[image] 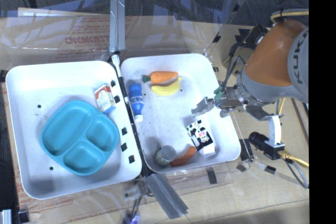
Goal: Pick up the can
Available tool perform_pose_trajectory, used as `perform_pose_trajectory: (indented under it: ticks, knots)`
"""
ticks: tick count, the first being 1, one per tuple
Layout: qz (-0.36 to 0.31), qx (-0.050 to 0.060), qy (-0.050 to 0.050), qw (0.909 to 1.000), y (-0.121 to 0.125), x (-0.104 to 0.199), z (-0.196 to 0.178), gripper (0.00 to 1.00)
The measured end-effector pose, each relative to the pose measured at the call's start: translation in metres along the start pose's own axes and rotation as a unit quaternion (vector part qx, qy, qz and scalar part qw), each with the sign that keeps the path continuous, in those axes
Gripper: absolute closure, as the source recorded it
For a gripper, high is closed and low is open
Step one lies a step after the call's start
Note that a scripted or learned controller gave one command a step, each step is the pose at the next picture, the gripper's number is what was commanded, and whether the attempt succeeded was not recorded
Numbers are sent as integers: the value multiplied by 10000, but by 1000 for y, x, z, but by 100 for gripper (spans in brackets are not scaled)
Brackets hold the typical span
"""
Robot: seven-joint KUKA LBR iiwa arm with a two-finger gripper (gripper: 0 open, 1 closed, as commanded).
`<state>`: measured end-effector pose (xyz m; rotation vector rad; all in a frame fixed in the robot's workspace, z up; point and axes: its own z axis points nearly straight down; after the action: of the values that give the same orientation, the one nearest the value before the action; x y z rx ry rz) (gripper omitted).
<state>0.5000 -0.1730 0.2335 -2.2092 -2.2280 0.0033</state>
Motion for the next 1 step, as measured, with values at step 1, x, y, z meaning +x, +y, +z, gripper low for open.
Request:
perform_pose_trajectory:
  ticks: [1]
  knots:
    - [1534,10,7,9882,-23,-5,69,0]
